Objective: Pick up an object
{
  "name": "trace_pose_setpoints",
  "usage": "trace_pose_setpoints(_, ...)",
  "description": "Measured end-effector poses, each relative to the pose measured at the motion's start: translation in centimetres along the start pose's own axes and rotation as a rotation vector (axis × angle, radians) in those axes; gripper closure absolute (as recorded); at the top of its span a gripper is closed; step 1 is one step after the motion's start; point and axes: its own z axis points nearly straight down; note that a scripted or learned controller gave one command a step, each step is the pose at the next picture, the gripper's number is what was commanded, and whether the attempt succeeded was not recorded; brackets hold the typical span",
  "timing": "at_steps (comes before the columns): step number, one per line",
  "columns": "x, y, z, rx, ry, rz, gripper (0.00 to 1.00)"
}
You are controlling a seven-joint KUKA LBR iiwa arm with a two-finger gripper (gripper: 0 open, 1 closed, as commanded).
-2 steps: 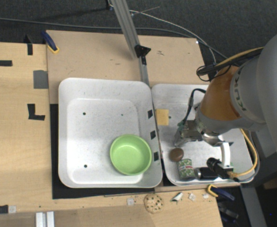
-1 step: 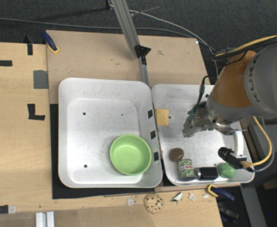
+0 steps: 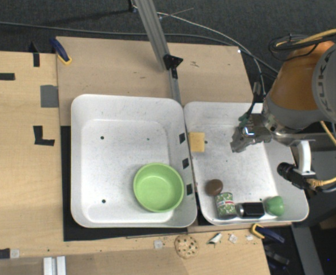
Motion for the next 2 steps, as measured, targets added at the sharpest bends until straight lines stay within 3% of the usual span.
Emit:
trace_pose_setpoints(1, 0.0, -0.1, 2.0, 0.011, -0.001, 0.001, 1.00)
trace_pose_setpoints(2, 6.1, -0.4, 2.3, 0.012, 0.002, -0.005, 1.00)
